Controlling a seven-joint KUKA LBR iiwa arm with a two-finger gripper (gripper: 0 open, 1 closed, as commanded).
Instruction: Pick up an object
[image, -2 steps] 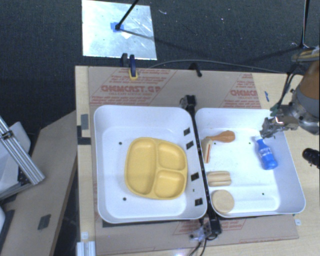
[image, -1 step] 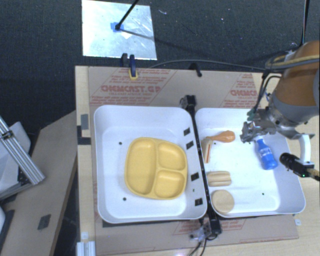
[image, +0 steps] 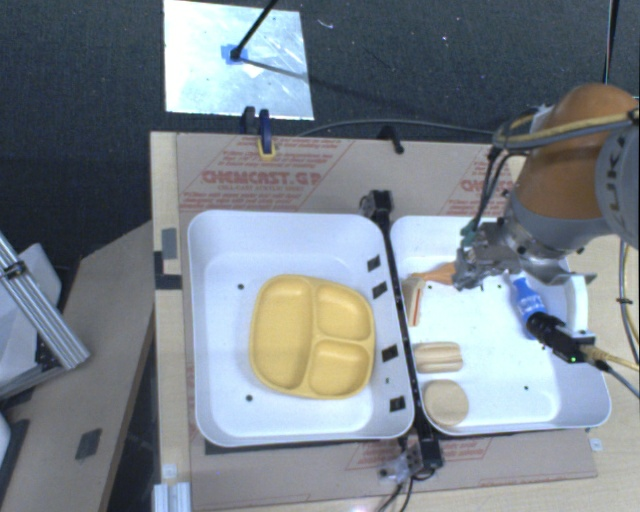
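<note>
The tool (image: 470, 268) hangs low over the upper left part of the right bin (image: 575, 400), and whether it is wide, narrow or holding anything cannot be told. Just beside it to the left lies an orange piece (image: 432, 277). Below sit a tan block (image: 437, 357) and a tan disc (image: 446, 401). The left bin (image: 215, 300) holds a yellow divided plate (image: 311, 336) on the counter (image: 120, 290).

Bench (image: 130, 300) covered by cardboard sheet (image: 300, 165). Two white bins seated on sheet: left bin (image: 215, 300) at 9 o'clock, right bin (image: 585, 400) at 3 o'clock, walls touching.
</note>
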